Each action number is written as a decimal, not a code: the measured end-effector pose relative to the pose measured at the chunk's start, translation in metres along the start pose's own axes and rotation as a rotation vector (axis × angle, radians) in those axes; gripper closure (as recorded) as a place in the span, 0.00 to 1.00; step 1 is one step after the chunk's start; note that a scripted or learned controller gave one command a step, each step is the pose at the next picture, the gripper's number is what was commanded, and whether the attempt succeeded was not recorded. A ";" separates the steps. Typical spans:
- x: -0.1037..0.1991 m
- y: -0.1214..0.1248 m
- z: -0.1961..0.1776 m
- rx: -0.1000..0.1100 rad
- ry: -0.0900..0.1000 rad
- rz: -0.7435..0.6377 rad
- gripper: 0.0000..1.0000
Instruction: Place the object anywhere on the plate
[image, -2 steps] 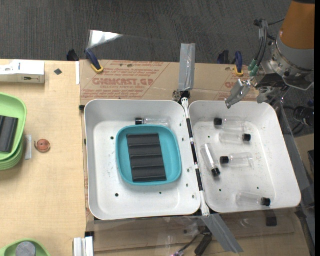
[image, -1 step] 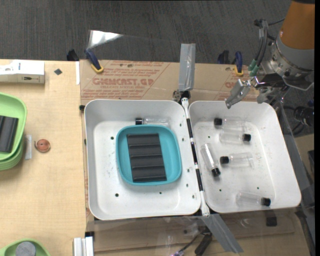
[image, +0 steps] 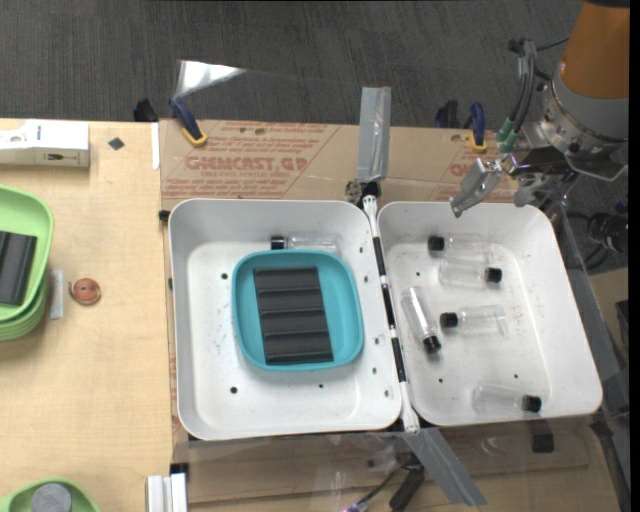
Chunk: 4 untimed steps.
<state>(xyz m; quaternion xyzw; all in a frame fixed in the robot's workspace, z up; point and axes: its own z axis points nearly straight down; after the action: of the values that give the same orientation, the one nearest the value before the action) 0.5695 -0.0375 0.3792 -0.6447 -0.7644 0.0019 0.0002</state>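
With the tool (image: 468, 198) poised above the right bin's (image: 565, 300) far edge, whether wide or narrow I cannot tell, it should descend squarely over one clear vial (image: 420, 318) near that bin's left wall, then carry it to the teal plate (image: 345, 300).

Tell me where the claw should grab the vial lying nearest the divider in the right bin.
Probably mid-body on the clear tube of the vial, coming straight down. It lies flat, slanting toward its black cap, so set the fingers across its narrow width. The neighbouring vial lies apart.
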 end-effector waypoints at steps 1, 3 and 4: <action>0.000 0.000 0.000 0.000 0.000 0.000 0.00; 0.000 0.000 0.000 0.000 0.000 0.000 0.00; 0.000 0.000 0.000 0.000 0.000 0.000 0.00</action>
<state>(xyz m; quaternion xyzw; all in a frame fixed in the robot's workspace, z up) 0.5695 -0.0375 0.3792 -0.6447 -0.7644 0.0019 0.0002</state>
